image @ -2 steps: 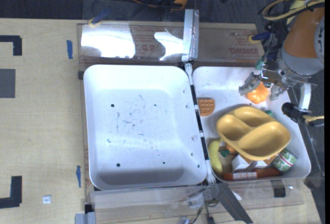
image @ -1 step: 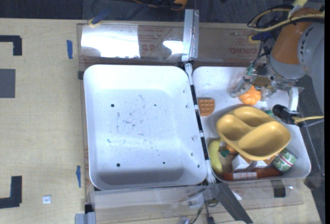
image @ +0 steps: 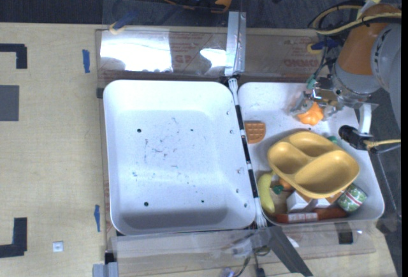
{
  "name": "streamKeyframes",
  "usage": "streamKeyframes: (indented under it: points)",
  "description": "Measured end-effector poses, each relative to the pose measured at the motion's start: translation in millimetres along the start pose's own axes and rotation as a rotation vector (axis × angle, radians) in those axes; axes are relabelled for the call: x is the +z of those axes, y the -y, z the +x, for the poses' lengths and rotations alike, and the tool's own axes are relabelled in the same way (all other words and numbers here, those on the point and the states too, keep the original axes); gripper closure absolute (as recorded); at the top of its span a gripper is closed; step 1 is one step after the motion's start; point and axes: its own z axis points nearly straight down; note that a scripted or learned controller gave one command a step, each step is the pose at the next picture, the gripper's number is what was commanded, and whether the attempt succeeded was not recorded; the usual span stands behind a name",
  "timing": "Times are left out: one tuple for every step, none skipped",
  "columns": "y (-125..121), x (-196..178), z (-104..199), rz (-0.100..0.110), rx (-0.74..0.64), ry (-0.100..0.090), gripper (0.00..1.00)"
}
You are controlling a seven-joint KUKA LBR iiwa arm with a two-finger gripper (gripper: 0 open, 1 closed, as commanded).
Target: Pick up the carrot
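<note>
The carrot [image: 310,116] is a small orange lump near the back of the right bin [image: 268,98], on its white floor. My gripper [image: 315,102] hangs directly over it at the end of the grey arm with the orange band [image: 357,46], which comes in from the upper right. The gripper's lower end meets the carrot's top edge and hides part of it. Whether the carrot is gripped or just lying below is unclear from this angle.
A yellow two-lobed dish [image: 312,164] fills the middle of the right bin, lying on top of a green can [image: 352,198], a yellow-green fruit [image: 266,193] and a red item [image: 319,214]. A small orange waffle piece [image: 255,131] lies by the divider. The left bin [image: 172,154] adjoins.
</note>
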Motion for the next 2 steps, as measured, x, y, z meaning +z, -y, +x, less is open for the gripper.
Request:
streamKeyframes:
  points:
    - [1,10,64,0.023,0.328,0.007,1.00]
    - [38,-86,101,0.012,0.325,-0.002,1.00]
